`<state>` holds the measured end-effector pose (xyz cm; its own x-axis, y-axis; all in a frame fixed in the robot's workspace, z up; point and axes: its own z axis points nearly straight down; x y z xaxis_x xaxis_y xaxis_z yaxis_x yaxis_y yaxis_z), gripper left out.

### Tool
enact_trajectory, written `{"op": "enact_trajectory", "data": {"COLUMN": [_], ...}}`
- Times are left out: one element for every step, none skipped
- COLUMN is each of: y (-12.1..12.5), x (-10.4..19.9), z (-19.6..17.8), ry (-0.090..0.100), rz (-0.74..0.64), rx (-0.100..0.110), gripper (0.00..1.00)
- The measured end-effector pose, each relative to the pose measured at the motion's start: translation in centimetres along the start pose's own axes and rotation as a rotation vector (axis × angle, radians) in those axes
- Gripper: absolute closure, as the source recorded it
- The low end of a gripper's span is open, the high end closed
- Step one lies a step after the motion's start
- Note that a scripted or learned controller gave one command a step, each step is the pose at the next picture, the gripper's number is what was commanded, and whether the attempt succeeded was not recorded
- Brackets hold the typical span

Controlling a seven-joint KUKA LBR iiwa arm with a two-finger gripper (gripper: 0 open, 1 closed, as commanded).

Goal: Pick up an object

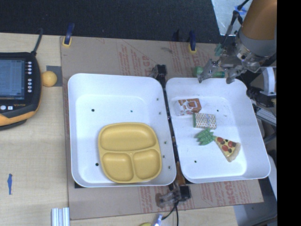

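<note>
The tool (217, 76) is hovering over the right bin's (251, 140) far rim, fingers spread apart and gripping nothing. A pizza slice (228, 147), green toy (205, 136) and small box (189, 106) are lying inside.

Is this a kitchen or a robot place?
Probably a robot lab, not a kitchen. A robot arm reaches over two white bins on a bench, the pizza slice is a toy, and a control pad sits nearby.
</note>
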<state>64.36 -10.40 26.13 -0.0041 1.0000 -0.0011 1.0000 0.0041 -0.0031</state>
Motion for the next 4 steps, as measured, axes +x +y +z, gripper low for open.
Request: {"op": "enact_trajectory", "data": {"y": [-5.8, -9.7, -9.6, -9.6], "x": [-1.8, -1.2, -1.3, 4.5], "z": [8.4, 16.9, 15.8, 6.9], "ry": [0.0, 0.001, -0.001, 0.002], "rz": [0.0, -0.001, -0.004, -0.001], "rx": [0.003, 0.002, 0.002, -0.001], "gripper": [0.0, 0.0, 1.0, 1.0]}}
